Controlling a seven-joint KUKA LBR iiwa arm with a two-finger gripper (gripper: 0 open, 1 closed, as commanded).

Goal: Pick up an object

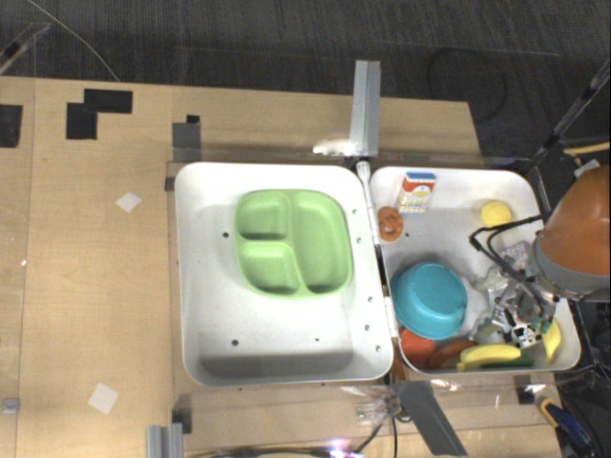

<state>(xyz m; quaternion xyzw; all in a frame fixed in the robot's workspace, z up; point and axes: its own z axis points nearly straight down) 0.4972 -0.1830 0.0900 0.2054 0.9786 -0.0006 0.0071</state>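
In the right bin (563, 351) I see the hand (514, 315) low at the near-right corner, just right of the blue bowl (430, 299) and just above the banana (492, 355). Can't tell its state, too cluttered. Yellow ball (495, 213) sits far right. Green divided tray (290, 241) fills the left bin (205, 332).

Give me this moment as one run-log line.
end effector: low in right bin, near bananas | blue bowl: beside it, untouched | green tray: left bin | pick: not confirmed
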